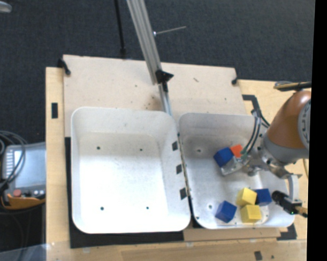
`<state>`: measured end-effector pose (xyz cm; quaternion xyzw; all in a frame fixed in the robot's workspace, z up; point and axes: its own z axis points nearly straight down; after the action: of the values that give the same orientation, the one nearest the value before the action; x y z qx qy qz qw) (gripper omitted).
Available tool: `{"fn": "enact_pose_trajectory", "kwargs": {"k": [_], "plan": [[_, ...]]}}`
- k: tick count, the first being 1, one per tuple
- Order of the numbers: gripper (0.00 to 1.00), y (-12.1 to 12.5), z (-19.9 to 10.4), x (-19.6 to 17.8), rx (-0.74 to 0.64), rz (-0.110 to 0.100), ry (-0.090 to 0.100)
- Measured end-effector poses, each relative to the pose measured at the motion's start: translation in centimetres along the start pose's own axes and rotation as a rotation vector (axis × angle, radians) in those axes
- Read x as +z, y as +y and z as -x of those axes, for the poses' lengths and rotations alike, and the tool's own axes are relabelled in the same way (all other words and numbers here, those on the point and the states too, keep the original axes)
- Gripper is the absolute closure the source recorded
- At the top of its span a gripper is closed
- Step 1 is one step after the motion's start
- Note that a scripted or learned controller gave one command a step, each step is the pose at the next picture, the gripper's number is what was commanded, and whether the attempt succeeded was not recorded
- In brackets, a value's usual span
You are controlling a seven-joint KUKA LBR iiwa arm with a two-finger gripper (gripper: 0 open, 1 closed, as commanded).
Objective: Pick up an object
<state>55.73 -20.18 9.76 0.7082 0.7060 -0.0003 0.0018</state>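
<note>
In the right bin (206, 129), a blue cube (223, 156) lies near the middle with a small orange block (236, 150) touching its right side. My gripper (236, 166) reaches in from the right and sits low, right against these two, just below the orange block. Near the bin's front edge lie two yellow cubes (247, 196) (251, 213), a blue cube (225, 211) and another blue cube (263, 196). Nothing is seen lifted off the bin floor.
The left bin (124, 169) lies beside the right one, sharing a raised rim (181, 165). A slanted metal pole (150, 46) rises behind the bins. The arm's orange band (289, 123) hangs over the right bin's right edge.
</note>
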Motion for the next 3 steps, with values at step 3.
{"fn": "enact_pose_trajectory", "kwargs": {"k": [3], "plan": [[1.00,1.1,0.2,-12.8,-0.007,0.006,0.000]]}}
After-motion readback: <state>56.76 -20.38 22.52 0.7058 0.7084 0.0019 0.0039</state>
